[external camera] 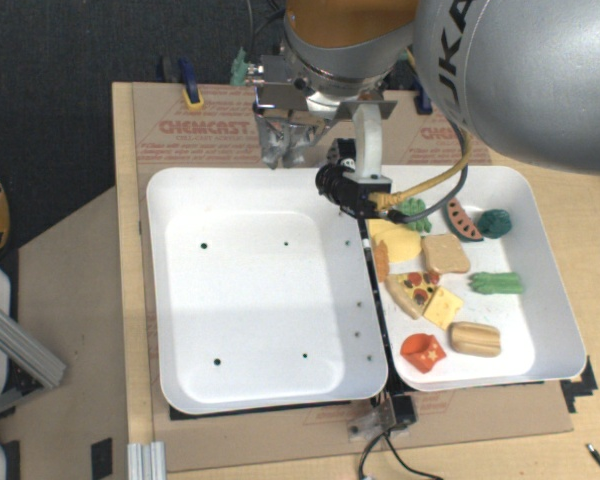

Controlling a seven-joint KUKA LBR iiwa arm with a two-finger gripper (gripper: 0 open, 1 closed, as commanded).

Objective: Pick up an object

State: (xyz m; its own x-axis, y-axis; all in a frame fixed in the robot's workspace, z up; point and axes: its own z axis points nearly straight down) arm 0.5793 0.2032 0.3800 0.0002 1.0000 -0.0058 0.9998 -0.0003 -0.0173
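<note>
Lying in the glossy white bin (pixel 550 298): moulded toy foods (pixel 435 288).

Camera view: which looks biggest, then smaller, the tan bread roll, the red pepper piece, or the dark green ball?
1. Tan bread roll, the largest.
2. Red pepper piece and dark green ball look about alike; I can't rank them.

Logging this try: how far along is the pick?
Nothing looks picked yet: the toy foods, like the bread slice and red piece, lie in the right bin. The gripper hangs above the left bin's far rim. Reaching, grasping and lifting remain.
</note>
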